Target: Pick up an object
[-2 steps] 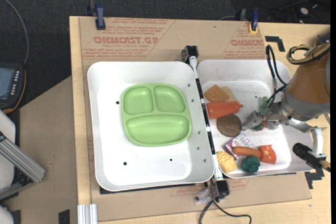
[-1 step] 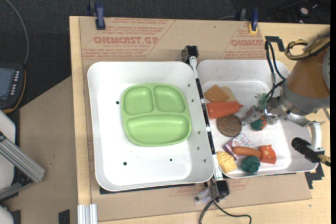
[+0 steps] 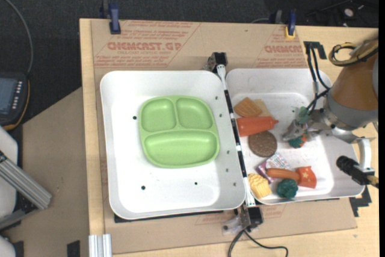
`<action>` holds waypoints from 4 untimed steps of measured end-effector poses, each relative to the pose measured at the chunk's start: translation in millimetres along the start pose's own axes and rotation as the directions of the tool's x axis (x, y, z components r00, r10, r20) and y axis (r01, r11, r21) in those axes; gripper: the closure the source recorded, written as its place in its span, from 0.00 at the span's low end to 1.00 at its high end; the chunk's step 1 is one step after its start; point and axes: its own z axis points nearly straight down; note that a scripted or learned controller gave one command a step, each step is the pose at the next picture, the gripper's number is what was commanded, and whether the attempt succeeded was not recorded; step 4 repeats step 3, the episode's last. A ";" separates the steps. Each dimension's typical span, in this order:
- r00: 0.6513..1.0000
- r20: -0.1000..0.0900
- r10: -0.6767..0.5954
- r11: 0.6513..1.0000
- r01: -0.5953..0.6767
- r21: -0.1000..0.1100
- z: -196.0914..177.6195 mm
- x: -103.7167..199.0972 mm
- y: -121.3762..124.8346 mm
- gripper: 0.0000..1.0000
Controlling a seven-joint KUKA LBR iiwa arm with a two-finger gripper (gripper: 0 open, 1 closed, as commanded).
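Broccoli (image 3: 287, 188) at right bin (image 3: 264, 79) front edge

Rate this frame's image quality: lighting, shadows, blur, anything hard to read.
Camera view: even, soft light, faint shadows under the green tray; mild glare on the white bin walls. Bench print is sharp. The gripper is small, dark and cluttered against the toy food, so its fingers can't be read. The arm is cropped at the frame's right.

Your arm (image 3: 355, 90) reaches in over the right bin's right edge, orange band above the wrist, gripper (image 3: 298, 131) low toward the bin's middle.
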 end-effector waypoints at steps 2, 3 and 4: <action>1.000 -0.006 -0.010 1.000 0.010 -0.008 -97.0 153.2 51.5 1.00; 1.000 -0.001 -0.003 1.000 0.003 0.001 -100.5 147.4 50.2 1.00; 1.000 -0.001 -0.003 1.000 0.003 0.001 -100.5 147.4 50.2 1.00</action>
